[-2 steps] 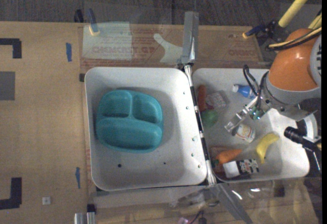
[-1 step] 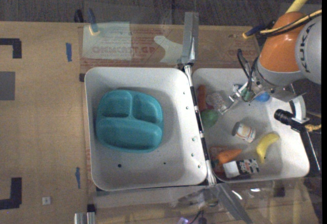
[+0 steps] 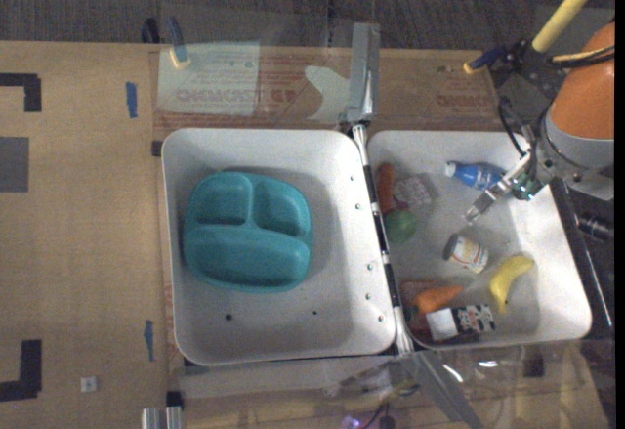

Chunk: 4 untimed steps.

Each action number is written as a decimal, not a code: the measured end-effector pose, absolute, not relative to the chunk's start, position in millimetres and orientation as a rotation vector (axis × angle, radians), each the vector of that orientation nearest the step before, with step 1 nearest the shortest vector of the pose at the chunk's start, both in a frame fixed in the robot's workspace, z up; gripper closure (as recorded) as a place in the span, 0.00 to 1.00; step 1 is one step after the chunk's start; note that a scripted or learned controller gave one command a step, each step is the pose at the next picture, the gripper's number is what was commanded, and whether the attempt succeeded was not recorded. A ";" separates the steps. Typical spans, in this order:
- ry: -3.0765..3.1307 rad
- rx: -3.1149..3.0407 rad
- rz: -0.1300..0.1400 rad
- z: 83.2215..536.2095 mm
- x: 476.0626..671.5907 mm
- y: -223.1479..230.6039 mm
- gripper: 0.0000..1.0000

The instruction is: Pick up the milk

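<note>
The milk (image 3: 460,321) lies at seven o'clock from the claw (image 3: 485,203), long axis three-to-nine. Claw state: cannot tell.

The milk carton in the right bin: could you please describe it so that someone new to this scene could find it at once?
Start at the right-hand shallow white bin and go to its near edge. There the small milk carton with a black and white printed side lies flat, just below the orange carrot and left of the yellow banana. It is the one boxy, dark-patterned item among rounded, coloured ones.
</note>
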<state>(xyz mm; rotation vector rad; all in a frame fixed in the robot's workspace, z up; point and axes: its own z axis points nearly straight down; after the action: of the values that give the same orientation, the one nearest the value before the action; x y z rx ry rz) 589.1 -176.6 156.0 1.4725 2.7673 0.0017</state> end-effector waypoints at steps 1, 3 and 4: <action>2.601 1.750 0.003 87.6 608.6 -175.0 0.00; 2.607 1.750 0.002 94.2 558.0 -152.7 0.00; 2.504 1.890 0.002 160.2 619.5 -157.9 0.00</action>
<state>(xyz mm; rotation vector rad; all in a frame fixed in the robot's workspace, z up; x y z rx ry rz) 619.5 -157.9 160.2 1.8902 2.5041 0.0020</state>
